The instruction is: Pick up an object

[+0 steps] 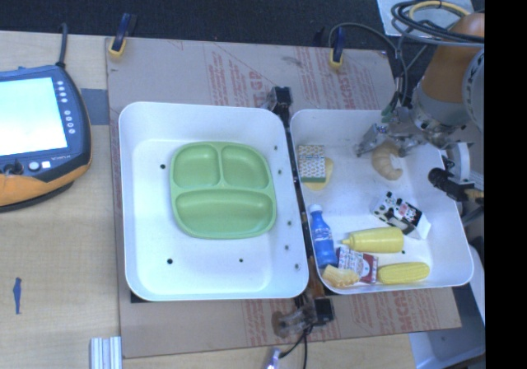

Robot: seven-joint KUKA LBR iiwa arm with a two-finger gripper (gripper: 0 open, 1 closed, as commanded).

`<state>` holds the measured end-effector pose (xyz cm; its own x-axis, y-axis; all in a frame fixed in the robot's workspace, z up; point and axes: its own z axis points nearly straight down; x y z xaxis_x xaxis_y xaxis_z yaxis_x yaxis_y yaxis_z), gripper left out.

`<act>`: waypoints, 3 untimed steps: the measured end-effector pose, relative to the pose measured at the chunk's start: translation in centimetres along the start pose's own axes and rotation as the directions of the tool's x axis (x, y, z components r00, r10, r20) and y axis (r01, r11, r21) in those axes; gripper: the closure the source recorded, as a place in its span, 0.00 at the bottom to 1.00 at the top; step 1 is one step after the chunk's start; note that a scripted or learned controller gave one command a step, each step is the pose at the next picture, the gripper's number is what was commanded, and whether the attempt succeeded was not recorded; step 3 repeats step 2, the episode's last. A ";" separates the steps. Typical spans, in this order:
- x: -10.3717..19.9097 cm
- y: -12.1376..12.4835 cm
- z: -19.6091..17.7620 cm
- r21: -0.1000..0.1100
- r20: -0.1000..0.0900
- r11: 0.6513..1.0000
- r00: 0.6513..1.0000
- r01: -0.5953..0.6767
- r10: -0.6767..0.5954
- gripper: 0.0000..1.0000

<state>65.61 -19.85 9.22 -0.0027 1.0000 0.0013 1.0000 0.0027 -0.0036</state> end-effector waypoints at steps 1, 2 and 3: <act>-0.1 0.0 0.0 -0.001 0.000 1.000 1.000 0.000 0.000 0.00; -0.5 0.1 0.0 -0.003 0.001 1.000 1.000 0.000 0.000 0.00; -0.5 0.1 0.0 -0.003 0.001 1.000 1.000 0.000 0.000 0.00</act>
